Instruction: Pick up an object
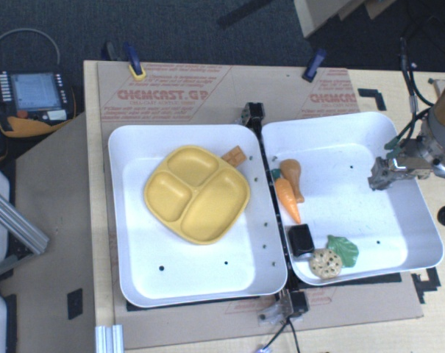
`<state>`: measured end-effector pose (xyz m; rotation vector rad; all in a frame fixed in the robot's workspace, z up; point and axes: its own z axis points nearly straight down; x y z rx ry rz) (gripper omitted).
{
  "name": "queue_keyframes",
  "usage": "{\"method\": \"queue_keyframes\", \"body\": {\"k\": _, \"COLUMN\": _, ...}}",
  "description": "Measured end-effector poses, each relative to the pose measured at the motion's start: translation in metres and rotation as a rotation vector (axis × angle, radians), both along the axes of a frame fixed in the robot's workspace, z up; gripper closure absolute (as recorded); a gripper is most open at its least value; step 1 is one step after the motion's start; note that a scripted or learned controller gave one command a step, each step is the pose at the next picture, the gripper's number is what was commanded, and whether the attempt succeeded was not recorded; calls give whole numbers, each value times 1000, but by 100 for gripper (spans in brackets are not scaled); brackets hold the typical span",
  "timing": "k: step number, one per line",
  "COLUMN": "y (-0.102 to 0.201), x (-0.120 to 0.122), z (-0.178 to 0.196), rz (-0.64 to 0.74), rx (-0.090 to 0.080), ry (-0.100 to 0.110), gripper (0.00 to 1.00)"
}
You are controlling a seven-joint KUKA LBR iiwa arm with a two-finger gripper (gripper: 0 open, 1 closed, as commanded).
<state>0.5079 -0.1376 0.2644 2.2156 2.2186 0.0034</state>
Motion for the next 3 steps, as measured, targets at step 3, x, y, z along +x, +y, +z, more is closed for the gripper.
{"method": "queue_keyframes", "body": {"k": 3, "y": 150, "x": 31, "z": -14, "rz": 0, "rx": 3, "ry": 8, "gripper": 100}}
